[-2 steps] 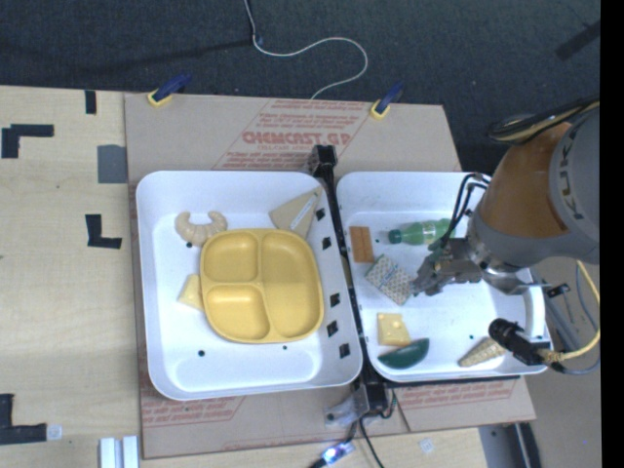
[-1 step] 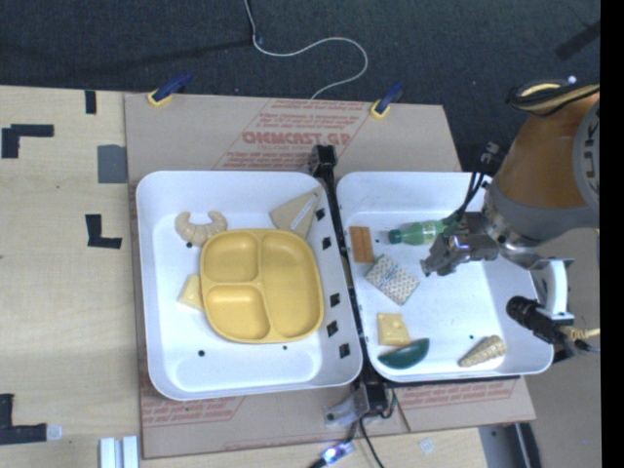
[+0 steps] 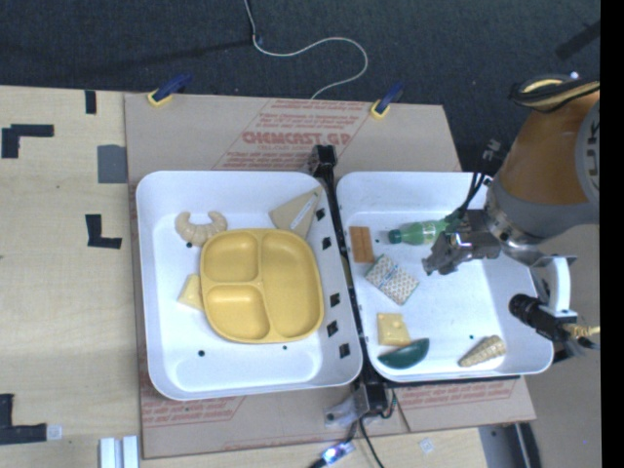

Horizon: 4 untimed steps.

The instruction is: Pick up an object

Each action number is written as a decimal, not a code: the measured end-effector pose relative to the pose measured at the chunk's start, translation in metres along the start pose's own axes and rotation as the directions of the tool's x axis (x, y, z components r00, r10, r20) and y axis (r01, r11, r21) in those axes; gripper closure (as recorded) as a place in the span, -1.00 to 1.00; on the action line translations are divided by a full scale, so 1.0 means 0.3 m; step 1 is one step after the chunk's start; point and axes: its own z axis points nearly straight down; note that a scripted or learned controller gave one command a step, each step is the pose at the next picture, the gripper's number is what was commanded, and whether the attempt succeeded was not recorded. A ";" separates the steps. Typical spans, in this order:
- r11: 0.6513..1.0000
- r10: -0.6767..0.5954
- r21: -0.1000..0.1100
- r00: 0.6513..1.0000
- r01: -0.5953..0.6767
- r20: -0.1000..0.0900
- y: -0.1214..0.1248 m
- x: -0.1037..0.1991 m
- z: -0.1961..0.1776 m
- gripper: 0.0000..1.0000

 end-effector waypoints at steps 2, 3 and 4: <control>1.000 0.002 0.002 1.000 -0.002 0.002 -0.004 0.118 0.009 1.00; 1.000 -0.001 0.000 1.000 0.001 0.000 -0.007 0.156 -0.032 1.00; 1.000 0.001 0.002 1.000 -0.001 0.001 -0.031 0.142 -0.028 1.00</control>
